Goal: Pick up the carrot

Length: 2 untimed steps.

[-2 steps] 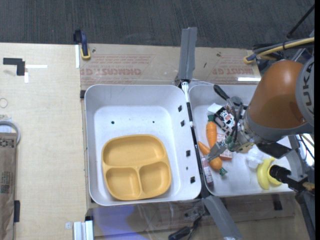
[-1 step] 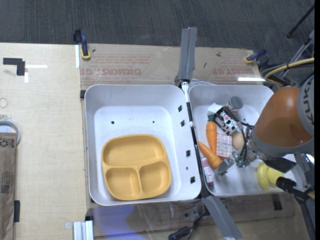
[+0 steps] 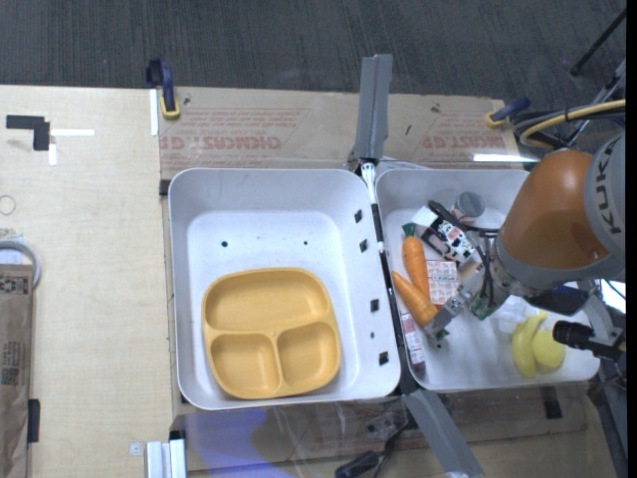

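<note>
Overhead, looked down on a desk (image 3: 90,267) bearing two shallow white bins side by side. Found the left bin (image 3: 189,267) holding a yellow divided plate (image 3: 269,332), set toward its 6 o'clock wall. Found the carrot (image 3: 416,265) in the right bin (image 3: 498,371), close to that bin's 9 o'clock wall, lying roughly along the 12-to-6 line. Noted another carrot (image 3: 413,299) crossing just under its lower end, slanted from 10 toward 4 o'clock and seemingly touching it. Saw both resting beside or partly over a printed packet (image 3: 444,279). Placed the claw (image 3: 450,317) low in the right bin, just at 4 o'clock of the carrots and near the slanted one's lower tip. Could not tell how far the claw stood open, nor made out anything gripped in it. Traced the arm (image 3: 562,212), with its orange band, up toward 2 o'clock. Spotted a yellow banana (image 3: 534,345) at 3 o'clock of the claw, well apart from the carrots.
</note>
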Tool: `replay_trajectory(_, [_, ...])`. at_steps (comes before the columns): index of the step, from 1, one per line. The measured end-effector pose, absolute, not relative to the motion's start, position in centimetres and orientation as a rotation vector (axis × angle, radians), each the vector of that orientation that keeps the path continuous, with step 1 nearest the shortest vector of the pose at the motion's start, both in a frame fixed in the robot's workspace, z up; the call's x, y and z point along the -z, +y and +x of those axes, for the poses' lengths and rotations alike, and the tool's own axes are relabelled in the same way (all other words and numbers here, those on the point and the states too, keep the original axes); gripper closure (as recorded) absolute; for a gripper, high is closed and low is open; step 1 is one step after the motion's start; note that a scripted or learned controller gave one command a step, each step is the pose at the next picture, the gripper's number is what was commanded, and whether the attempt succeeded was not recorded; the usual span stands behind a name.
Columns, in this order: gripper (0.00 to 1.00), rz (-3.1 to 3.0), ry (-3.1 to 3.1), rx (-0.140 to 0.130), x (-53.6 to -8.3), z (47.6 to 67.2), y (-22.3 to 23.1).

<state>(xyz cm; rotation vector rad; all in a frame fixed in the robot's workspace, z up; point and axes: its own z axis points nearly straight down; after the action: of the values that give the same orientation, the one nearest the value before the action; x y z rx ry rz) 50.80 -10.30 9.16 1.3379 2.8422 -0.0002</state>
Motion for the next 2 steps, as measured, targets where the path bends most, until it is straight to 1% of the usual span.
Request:
replay_trajectory(1, [0.00,1.005,2.976,0.000,-9.15,49.22,-9.98])
replay_trajectory(2, [1.00,1.010,2.973,-0.002,-10.04,49.32,-10.01])
